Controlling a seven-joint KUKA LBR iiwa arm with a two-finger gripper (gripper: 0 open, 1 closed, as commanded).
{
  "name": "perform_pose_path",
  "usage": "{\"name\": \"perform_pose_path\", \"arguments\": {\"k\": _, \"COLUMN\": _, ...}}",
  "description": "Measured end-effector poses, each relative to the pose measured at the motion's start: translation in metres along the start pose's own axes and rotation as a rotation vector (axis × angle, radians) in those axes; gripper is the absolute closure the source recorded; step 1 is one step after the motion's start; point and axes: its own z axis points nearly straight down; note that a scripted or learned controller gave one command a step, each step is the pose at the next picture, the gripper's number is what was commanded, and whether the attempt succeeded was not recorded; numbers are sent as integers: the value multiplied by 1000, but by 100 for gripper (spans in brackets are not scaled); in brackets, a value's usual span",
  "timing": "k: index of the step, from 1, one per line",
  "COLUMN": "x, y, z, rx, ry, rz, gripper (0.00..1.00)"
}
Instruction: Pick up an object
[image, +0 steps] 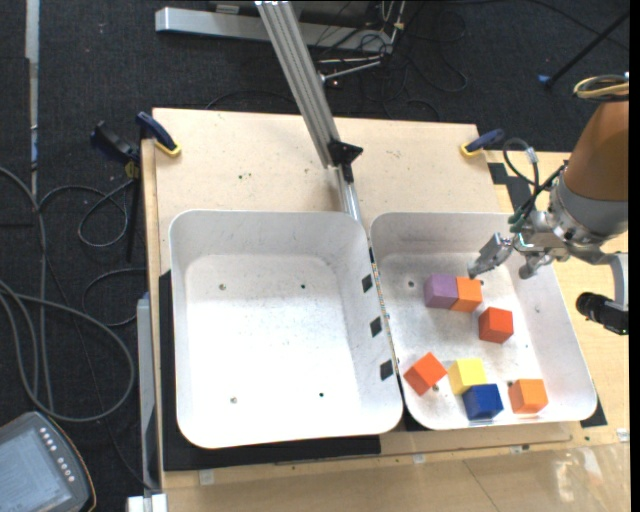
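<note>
Blocks lie scattered in the right bin (560, 330), the one nearer the worktop's right edge. A purple block (440, 291) and an orange block (467, 294) sit touching side by side toward the bin's far half. Just beside them, nearer the right wall, rests a red-orange block (496, 324). Along the bin's near edge there is a cluster: an orange block tilted on its corner (426, 372), a yellow block (465, 375) next to it, a blue block (483, 401) touching the yellow one on its near side, and another orange block (528, 395) close to the bin's near right corner.

The pincer (510, 256) hangs over the far part of the right bin, above and slightly right of the purple and orange pair, apart from every block. Its two fingers (487, 258) look spread, with nothing between them. The grey arm (600, 205) with its orange band comes in over the worktop's right edge.

The left bin (190, 300) sits against the right one, their walls meeting along the middle of the worktop (260, 160). A slanted metal rail (305, 85) crosses the worktop's far edge toward the bins' shared wall. Clamps grip the two far corners.
</note>
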Motion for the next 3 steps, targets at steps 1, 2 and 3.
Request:
{"name": "perform_pose_path", "arguments": {"k": 1, "x": 0, "y": 1, "z": -2, "rx": -3, "ry": 0, "rz": 0, "gripper": 0}}
{"name": "perform_pose_path", "arguments": {"k": 2, "x": 5, "y": -7, "z": 59, "rx": 2, "ry": 0, "rz": 2, "gripper": 0}}
{"name": "perform_pose_path", "arguments": {"k": 3, "x": 4, "y": 0, "z": 83, "rx": -23, "ry": -6, "rz": -1, "gripper": 0}}
